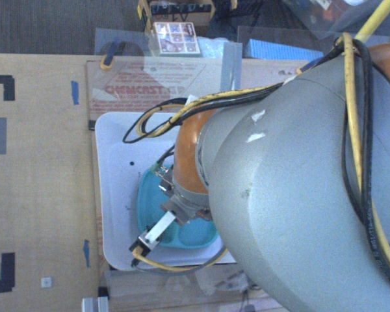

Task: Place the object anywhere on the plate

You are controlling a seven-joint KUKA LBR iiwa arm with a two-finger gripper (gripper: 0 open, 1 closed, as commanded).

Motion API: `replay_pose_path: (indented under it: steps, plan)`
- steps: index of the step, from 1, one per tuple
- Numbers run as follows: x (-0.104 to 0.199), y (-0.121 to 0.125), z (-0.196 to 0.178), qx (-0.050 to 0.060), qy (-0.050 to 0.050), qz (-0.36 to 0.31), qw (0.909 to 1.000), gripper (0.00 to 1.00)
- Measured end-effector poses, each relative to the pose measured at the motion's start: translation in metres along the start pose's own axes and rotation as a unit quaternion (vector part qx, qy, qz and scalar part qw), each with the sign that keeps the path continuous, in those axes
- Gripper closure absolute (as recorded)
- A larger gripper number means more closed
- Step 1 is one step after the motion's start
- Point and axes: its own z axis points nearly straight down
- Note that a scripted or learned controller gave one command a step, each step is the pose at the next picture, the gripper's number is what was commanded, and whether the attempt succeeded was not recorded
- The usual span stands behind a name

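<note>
Plate (pixel 149 200), blue, inside the white bin (pixel 114 174)

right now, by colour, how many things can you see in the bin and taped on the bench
white bin: 1
teal plate: 1
blue tape strips: 2
total: 4

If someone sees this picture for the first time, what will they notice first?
The big grey arm looms on the right, and its orange band reaches over the white bin. Under it, in the near part of this bin, lies a blue plate, partly hidden by the arm.
</note>
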Motion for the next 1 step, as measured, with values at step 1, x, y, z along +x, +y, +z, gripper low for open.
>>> replay_pose_path:
  steps: [1]
  plan:
    - [0.0538, 0.0168, 0.0066, -0.002, 0.007, 0.208, 0.9781, 1.00]
